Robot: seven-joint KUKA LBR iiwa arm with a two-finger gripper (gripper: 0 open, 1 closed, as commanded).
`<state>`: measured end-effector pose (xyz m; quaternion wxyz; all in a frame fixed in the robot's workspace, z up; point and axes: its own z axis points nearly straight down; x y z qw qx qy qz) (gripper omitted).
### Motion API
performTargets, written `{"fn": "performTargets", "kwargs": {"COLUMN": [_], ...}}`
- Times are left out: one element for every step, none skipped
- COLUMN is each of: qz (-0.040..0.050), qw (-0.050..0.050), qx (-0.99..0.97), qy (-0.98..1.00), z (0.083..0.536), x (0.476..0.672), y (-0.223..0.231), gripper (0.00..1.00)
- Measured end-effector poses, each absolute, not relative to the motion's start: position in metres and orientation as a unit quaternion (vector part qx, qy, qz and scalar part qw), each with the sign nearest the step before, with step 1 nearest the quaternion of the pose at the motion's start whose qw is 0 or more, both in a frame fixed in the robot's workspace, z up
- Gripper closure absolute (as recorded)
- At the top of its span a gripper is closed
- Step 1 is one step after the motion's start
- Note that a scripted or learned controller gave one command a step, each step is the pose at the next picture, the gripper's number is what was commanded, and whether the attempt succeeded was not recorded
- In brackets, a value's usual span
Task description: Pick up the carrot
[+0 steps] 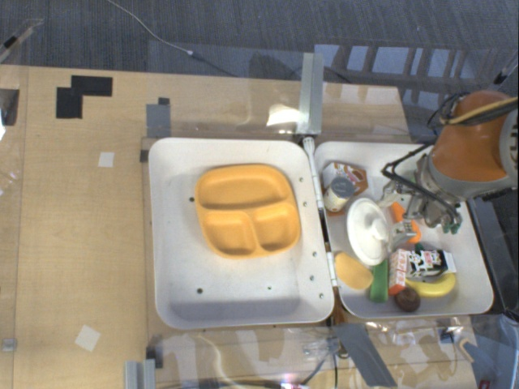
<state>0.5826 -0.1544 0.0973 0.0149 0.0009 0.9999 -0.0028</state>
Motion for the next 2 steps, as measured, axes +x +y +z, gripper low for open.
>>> {"fn": "performTargets", "kwargs": {"qz": [-0.0041,-0.0007], "qw": [0.021,0.003], "qx": [-0.002,0.046], "qy": [1.000,0.999], "z": [0.111,0.101], "x": [0.587,0.510], "y": [-0.153,-0.200], "gripper": [1.00,1.00]}}
